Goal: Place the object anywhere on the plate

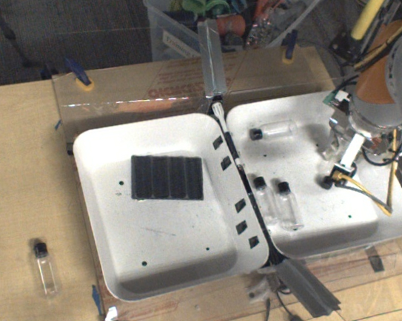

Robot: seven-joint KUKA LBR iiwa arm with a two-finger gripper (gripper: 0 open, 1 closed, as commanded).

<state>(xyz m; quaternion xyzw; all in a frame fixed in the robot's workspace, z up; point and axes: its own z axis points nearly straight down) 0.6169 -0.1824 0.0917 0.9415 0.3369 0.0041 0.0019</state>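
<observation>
Plainly: left bin holds black plate; right bin three vials; pincer state unclear.

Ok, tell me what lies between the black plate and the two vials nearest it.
Camera view: bare left bin floor, then the bins' joined rims with black tabs.

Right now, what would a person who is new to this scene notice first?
The black plate in the left bin stands out sharply against the white. In the right bin lie three clear vials with black caps, one at the back and two by the divider, with the end effector over that bin's right side. A fourth vial lies alone on the bench, left of the bins.
</observation>
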